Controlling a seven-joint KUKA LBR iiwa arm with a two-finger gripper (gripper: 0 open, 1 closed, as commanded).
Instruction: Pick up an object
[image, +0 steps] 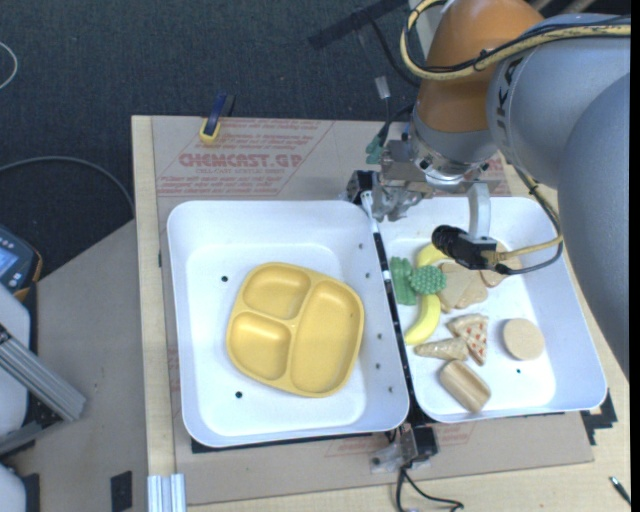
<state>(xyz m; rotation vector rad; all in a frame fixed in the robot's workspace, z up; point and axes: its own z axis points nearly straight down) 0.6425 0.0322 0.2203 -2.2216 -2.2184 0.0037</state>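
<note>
The jaws (388, 200) hover at the right bin's (560, 290) far-left corner; whether they are spread, I cannot tell. The banana (426, 318) lies nearer the camera, long axis running toward it, beside green broccoli (412, 280).

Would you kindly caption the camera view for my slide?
KUKA arm's gripper hovers at the right bin's far-left corner above toy food; yellow divided plate in left bin.

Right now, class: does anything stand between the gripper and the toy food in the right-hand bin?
Nothing visible does. The gripper hangs over the bins' shared edge, at the far end. The banana and green piece lie just nearer in the right bin.
</note>
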